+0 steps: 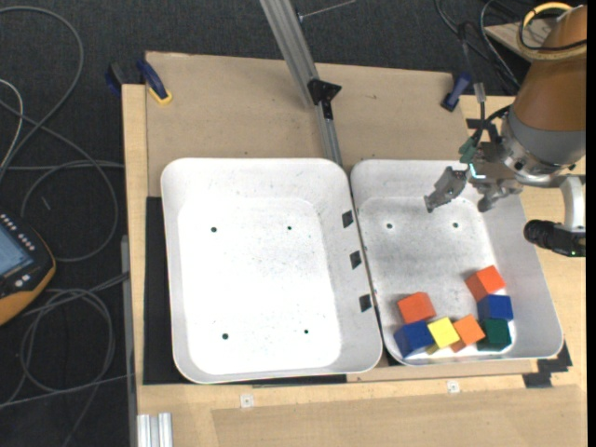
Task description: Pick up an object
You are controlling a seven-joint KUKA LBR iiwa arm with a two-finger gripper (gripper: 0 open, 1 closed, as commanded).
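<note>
Several small blocks lie in the near right corner of the right bin [372,250]: an orange block [415,306], a blue block [413,338], a yellow block [444,331], a second orange block [470,329], a green block [497,336], another blue block [497,307] and a red-orange block [485,281]. My gripper [466,194] hangs over the far part of the right bin, well behind the blocks. Its fingers [444,190] are spread open with nothing between them.
The left bin [177,250] sits beside the right one, with black clips [354,259] on the shared edge. A slanted metal pole [298,54] rises behind the bins. Blue clamps [154,82] hold the far bench corners. Cables and a handheld device [19,259] lie on the floor at left.
</note>
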